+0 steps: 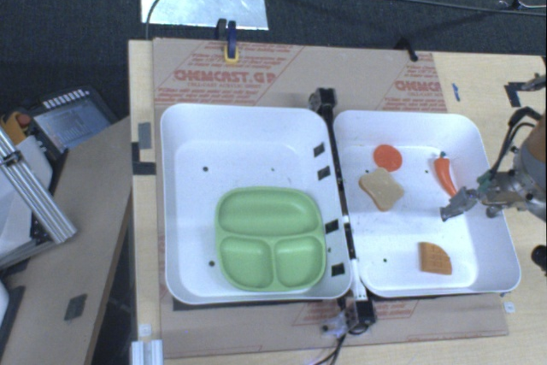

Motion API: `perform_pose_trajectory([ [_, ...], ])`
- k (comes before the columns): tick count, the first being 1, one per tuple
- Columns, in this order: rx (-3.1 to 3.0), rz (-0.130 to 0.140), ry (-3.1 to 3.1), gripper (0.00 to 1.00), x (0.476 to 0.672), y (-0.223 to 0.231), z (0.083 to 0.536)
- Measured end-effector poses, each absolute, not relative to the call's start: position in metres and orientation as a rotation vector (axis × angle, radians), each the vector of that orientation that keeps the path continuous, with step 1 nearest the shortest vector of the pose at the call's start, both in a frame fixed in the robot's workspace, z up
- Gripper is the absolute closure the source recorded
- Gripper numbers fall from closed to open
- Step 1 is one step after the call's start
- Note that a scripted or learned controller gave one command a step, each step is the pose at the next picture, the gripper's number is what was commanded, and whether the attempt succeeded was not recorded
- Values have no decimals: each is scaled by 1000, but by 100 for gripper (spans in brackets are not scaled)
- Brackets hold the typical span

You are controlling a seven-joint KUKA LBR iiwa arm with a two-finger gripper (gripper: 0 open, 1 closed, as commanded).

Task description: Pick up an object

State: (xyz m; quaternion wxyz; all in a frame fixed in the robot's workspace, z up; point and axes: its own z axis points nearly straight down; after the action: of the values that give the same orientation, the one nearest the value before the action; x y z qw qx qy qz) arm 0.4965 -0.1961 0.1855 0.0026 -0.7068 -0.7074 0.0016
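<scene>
One carrot (445, 174) lies lengthwise toward the bin's (479, 132) far wall.

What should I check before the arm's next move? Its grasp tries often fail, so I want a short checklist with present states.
1. Targets lying apart in the right white bin: orange carrot-shaped toy, round red slice, tan bread-shaped piece, brown waffle-like wedge: ok.
2. Two-finger gripper over that bin, near the carrot: ok.
3. Object held: not ok, nothing seen between its fingers.
4. Finger opening: cannot tell.
5. Green divided plate in the left white bin, out of the way: ok.
</scene>
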Motion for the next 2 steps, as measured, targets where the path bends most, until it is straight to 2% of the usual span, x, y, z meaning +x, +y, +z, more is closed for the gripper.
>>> perform_pose_trajectory([
  [1, -2219, -1, -2225, 0, 499, -196, 189],
  [2, -2219, 1, -2222, 0, 501, -201, 145],
])
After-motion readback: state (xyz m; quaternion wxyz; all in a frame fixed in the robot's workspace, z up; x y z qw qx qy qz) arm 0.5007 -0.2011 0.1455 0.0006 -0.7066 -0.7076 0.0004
